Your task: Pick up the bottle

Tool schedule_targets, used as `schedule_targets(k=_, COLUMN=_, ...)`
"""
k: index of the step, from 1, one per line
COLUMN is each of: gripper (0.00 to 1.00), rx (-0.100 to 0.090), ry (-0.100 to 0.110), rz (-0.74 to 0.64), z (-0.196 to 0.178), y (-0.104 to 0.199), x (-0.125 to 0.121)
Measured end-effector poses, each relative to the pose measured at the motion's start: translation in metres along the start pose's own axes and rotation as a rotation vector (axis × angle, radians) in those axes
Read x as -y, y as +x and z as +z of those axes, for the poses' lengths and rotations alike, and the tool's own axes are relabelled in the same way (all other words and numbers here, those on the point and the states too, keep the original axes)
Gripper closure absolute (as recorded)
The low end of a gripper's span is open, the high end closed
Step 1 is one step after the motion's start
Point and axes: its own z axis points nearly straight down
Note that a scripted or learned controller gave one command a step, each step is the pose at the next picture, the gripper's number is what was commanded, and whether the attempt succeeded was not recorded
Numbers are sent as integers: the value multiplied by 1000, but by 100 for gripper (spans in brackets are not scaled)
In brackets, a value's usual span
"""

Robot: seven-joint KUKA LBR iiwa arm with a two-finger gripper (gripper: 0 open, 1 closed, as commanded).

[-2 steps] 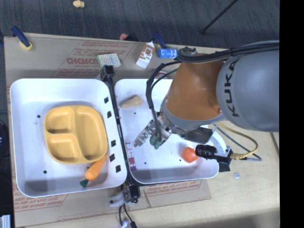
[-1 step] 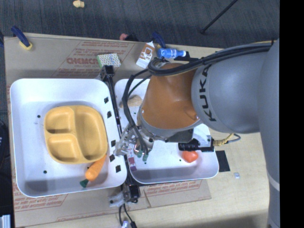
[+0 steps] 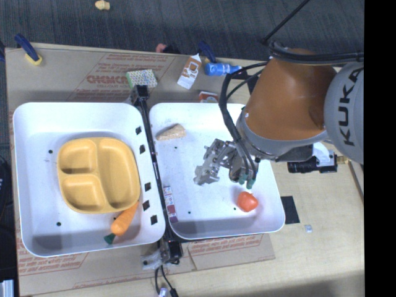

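Bench with printed cardboard [image 3: 93, 79] under two white bins, right bin [image 3: 185, 224] holding the gripper [image 3: 218, 163] mid-floor, finger state hard to tell, bottle not identifiable, "KUKA" on the arm [image 3: 346, 113], yellow divided plate [image 3: 98, 173] in left bin [image 3: 31, 166], carrot [image 3: 124, 221] by its front edge

Around the gripper [image 3: 213, 163] in the right bin [image 3: 185, 218] I see open floor to its left; bread [image 3: 170, 131] lies above-left, a tomato [image 3: 247, 201] just below-right.

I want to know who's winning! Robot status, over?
Two-finger gripper low in right shallow white bin. Bottle grasp unconfirmed. Round red-orange fruit close beside.
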Motion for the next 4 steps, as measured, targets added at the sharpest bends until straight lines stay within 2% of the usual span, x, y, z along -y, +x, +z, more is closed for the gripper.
schedule_targets(k=1, gripper=100, rx=-5, ry=0, rz=-54, z=90, y=1, x=0)
schedule_targets(k=2, gripper=100, rx=-5, ry=0, rz=3, z=89, y=17, x=-39)
schedule_targets(k=3, gripper=100, rx=0, ry=0, rz=-426, z=4, y=-11, x=26)
schedule_targets(k=4, gripper=100, rx=0, ry=0, rz=-446, z=-49, y=-35, x=69)
